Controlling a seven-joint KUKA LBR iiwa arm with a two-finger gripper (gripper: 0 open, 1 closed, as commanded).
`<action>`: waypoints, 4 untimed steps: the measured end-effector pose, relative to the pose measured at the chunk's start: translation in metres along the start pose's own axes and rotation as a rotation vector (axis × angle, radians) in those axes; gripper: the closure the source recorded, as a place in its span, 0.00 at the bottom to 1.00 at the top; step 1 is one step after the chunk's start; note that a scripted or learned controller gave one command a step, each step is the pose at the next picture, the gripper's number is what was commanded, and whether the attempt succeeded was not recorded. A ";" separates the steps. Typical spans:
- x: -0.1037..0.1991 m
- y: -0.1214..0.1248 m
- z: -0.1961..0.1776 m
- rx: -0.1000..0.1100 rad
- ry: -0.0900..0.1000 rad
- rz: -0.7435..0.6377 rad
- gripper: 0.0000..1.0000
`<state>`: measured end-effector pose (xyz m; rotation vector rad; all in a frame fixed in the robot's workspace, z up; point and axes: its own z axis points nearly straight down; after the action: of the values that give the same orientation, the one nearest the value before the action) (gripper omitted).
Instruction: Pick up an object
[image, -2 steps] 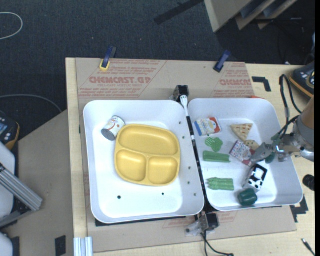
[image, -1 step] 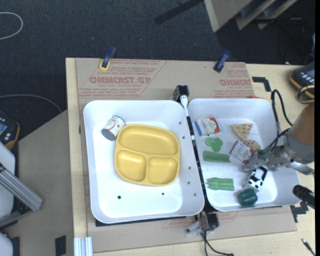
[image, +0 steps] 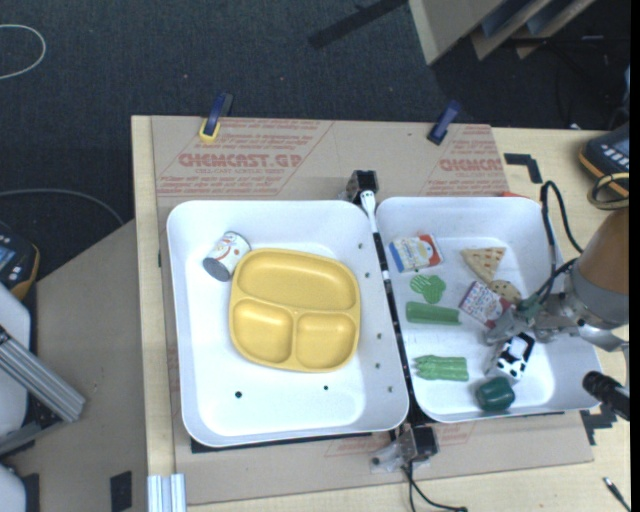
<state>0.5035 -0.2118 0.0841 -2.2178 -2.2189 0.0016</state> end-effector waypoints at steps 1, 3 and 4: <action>-0.001 0.001 -0.011 -0.005 -0.002 0.002 1.00; -0.001 -0.007 -0.111 -0.010 -0.006 -0.001 1.00; -0.002 -0.006 -0.143 -0.010 -0.006 0.000 1.00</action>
<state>0.4985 -0.2138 0.2268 -2.2250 -2.2271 -0.0028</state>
